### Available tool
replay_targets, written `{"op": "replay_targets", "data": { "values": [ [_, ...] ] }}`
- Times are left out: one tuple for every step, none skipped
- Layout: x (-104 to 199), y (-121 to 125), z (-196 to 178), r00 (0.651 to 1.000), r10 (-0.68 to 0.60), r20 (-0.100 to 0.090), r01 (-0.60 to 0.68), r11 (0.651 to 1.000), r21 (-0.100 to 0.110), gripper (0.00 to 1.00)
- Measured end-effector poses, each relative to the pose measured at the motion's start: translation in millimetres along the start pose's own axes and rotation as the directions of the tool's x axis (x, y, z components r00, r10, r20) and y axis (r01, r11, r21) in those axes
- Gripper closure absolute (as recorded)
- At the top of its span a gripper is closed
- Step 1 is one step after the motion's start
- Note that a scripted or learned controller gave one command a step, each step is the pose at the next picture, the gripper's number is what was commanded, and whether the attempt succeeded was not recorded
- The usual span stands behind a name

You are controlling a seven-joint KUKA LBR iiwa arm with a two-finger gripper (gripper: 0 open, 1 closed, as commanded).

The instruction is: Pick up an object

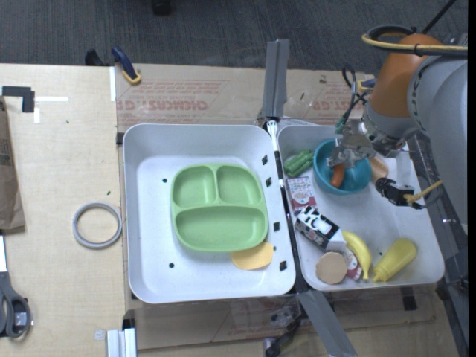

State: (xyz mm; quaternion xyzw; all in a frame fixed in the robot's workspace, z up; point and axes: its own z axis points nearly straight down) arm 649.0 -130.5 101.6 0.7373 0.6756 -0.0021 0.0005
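Fingers (346, 157) hung over the blue bowl (358, 178); their opening could not be told. Carrot (338, 175) inside looked light, stiff, smooth; best gripped across its middle.

Dark grey carpeted floor (186, 13) across the top of the frame. Below it, pale wooden desk (59, 162) at left, brown cardboard sheet (193, 95) upper centre, even light.

The grey arm (446, 95) wears an orange band (398, 73), with yellow and black cables looped above it.
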Motion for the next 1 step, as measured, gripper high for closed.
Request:
{"op": "replay_targets", "data": {
  "values": [
    [49.8,6.1,-91.5,0.998,0.056,-0.003,-0.056,0.998,-0.004,1.00]
  ]
}}
